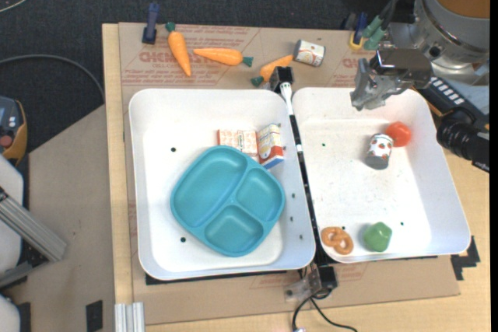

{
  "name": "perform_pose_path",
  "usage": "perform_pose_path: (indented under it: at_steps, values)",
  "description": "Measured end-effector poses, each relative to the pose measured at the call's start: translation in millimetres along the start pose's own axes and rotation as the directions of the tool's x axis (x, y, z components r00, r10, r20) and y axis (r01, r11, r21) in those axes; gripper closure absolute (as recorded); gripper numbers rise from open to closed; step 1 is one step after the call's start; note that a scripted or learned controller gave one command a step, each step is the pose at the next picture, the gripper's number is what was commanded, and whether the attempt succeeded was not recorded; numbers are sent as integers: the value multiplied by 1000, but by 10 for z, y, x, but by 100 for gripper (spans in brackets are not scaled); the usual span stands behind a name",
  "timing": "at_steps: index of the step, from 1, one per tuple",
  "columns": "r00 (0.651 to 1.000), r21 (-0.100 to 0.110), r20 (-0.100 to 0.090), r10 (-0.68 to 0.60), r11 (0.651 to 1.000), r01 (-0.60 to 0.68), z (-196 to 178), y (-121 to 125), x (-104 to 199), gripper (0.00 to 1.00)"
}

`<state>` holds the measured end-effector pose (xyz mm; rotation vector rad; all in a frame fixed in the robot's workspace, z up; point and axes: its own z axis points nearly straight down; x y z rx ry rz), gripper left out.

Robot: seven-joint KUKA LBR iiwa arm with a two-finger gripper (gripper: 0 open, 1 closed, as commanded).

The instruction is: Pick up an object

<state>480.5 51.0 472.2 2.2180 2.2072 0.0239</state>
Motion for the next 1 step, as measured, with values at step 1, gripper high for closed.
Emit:
perform_pose_path:
  at_steps: [1]
  values:
    - [1000,10,-3,-16,1000,16,-668,-8,956,100]
